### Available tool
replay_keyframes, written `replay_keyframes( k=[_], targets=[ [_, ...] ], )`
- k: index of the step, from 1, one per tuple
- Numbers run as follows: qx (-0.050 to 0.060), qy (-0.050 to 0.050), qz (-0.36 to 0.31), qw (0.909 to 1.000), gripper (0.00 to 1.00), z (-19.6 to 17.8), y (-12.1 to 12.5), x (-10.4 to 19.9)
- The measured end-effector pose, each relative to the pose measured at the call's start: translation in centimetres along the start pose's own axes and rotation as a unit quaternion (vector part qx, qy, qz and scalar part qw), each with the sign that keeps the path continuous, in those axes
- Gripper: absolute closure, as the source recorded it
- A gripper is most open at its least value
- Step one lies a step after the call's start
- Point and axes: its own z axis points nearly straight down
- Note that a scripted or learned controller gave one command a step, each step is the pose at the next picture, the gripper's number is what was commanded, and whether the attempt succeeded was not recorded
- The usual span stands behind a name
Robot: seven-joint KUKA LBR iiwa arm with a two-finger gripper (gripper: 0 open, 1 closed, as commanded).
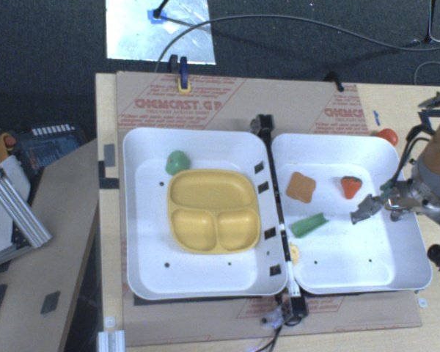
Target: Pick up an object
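Overhead, slanted view of bench w/ two shallow white bins side by side: left bin, right bin, black divider strip btwn them.

Left bin held a yellow compartment tray, three sections, sitting roughly centre. Small green rounded object just beyond tray's far-left corner, touching or nearly touching it, couldn't tell which.

Right bin held three loose items:
- orange-brown square block, far-left part of bin
- red-orange object w/ green top, right of the block, apart from it
- green elongated piece, nearer than the block, lying at a slant close to bin's left wall

Small yellow bit at near-left edge of right bin by divider; too small to identify.

Arm came in from right, grey. Gripper sat over right bin's right half, tip pointing left, lying btwn the red-orange object and the green piece but apart from both. Nothing seen btwn its fingers. Open or closed: couldn't tell, tip too dark and small.

Red round thing outside bin on cardboard, far right
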Motion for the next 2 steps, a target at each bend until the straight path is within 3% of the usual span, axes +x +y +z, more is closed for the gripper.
replay_keyframes(
  k=[1,2],
  targets=[
    [-0.005,-0.001,-0.002,1.0000,0.00,-0.5,0.3,0.0],
    [-0.004,0.000,-0.001,1.0000,0.00,4.2,1.1,0.6]
  ],
)
